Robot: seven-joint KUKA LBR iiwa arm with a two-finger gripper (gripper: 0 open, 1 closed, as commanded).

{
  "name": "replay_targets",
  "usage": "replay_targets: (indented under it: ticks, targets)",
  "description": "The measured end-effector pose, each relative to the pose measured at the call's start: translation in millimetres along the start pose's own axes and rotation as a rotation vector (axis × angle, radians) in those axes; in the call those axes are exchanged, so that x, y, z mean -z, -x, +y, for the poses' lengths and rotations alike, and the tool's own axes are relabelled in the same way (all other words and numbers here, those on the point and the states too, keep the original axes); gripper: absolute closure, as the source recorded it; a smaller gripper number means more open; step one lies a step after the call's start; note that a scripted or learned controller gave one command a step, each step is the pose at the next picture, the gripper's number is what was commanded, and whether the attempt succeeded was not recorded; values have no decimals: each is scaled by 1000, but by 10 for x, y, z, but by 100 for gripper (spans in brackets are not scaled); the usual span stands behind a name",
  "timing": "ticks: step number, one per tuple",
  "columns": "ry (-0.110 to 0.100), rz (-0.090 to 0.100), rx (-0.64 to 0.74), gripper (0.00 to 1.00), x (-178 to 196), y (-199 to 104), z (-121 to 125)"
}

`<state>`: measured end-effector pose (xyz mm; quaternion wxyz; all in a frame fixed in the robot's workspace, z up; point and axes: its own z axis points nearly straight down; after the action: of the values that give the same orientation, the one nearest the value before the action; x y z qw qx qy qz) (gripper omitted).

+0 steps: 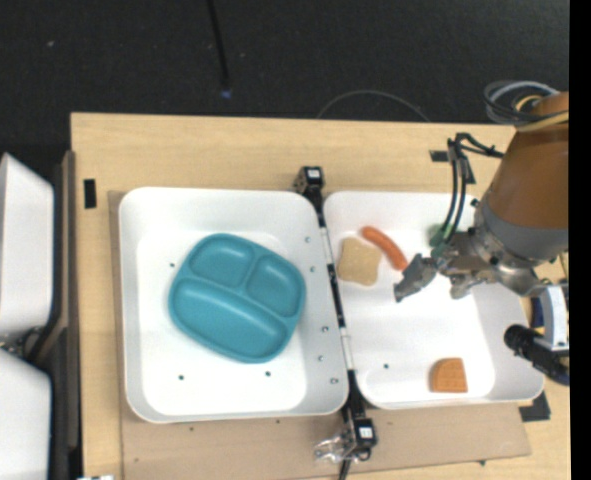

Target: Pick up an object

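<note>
beside gripper (pixel 427 280): sausage (pixel 384 247), bread (pixel 359 263)

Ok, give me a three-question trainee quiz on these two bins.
1. True or false: the teal divided plate lies in the left bin.
2. Which lies nearest the gripper? A) orange sausage B) orange wedge C) teal divided plate
3. Fill in: the beige bread slice lies in the ___ bin.

Key: 1 true; 2 A; 3 right.
</note>
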<state>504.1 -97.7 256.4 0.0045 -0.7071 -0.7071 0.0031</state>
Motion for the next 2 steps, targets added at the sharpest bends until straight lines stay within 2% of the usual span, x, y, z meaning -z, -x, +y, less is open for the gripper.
replay_targets:
  ticks: [1,2]
  targets:
    - [13,-2,3,0,61,-1,22]
    - [7,-3,-1,0,-554,38,-23]
